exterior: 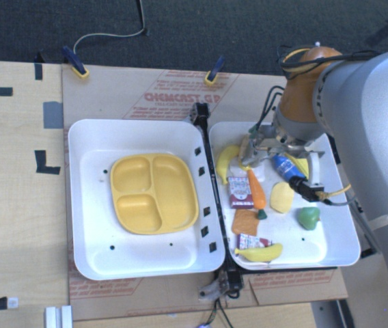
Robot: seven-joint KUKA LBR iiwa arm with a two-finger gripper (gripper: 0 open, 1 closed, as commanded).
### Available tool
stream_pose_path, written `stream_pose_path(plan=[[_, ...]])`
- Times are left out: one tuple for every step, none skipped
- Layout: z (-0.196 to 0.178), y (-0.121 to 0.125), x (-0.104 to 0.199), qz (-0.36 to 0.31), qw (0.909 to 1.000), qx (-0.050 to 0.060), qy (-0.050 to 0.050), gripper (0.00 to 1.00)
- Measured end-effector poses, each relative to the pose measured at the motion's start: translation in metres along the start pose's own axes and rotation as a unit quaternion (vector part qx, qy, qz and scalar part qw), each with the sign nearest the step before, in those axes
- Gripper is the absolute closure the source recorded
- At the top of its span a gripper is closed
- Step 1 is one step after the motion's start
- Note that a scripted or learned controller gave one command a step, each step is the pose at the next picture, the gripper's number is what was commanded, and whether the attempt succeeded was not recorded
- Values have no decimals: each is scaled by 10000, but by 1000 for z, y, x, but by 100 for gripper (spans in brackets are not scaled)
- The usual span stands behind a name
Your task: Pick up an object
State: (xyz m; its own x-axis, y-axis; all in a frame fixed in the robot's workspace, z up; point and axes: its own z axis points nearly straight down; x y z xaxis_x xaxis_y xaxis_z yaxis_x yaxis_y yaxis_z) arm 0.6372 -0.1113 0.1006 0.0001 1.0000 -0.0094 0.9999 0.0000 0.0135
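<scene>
The right white bin (337, 248) holds several toy foods: an orange carrot (255, 189), a red-and-white packet (239, 190), a pale yellow lemon (282, 197), a green pepper (309, 217), a brown cracker (244, 221), a banana (261, 253), a second small packet (250, 240) and a blue bottle (286, 167). A yellow piece (225, 161) lies by the bin's left wall. My gripper (250, 152) reaches down at the bin's upper left, just above the packet and carrot and beside the yellow piece. The wrist hides its fingers.
The left white bin (88, 183) holds a yellow divided plate (154, 192). A black divider with clips (205, 176) runs between the bins. The grey arm with its orange band (303, 94) covers the right bin's upper right. Cables hang near the blue bottle.
</scene>
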Motion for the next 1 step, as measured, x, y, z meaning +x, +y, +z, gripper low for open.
stream_pose_path(plan=[[-84, 33, 43, -13, 10000, 61, 42, 100]])
